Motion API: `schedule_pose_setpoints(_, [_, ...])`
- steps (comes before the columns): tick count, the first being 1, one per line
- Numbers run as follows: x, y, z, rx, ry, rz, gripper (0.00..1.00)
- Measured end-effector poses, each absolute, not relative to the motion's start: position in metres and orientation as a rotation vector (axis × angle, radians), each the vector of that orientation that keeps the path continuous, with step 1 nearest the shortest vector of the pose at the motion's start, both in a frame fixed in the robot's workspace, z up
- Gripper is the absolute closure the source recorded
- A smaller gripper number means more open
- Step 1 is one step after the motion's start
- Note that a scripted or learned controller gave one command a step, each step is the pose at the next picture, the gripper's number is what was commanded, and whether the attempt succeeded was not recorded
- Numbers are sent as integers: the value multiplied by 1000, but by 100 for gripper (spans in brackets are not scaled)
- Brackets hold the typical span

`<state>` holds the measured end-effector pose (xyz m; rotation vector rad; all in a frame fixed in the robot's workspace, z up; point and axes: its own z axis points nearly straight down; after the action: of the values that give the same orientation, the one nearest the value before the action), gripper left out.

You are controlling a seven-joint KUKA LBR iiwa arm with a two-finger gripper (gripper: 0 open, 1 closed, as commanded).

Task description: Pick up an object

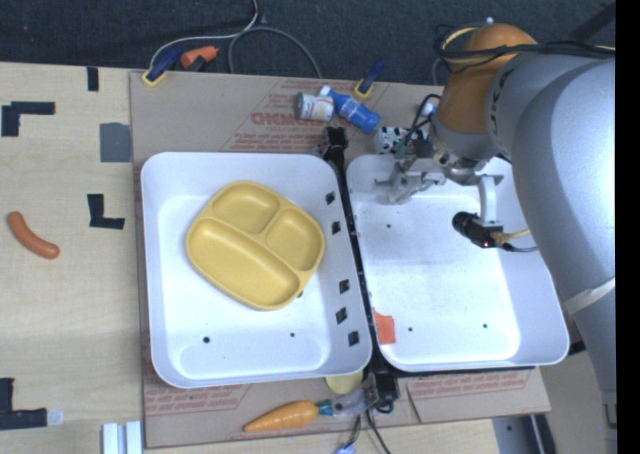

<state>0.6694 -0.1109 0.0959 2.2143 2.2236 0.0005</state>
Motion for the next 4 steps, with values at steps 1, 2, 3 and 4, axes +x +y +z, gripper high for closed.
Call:
schedule_pose_setpoints(1, [585, -63, 190, 2218, 2226, 6, 100])
schedule_pose_setpoints(2, [586, -65, 184, 2221, 2224, -1, 0])
schedule_pose_setpoints(3, [604, -99, 80, 2219, 2218, -1, 0])
schedule_pose_setpoints(4, [663, -114, 86, 2215, 2222, 4, 0])
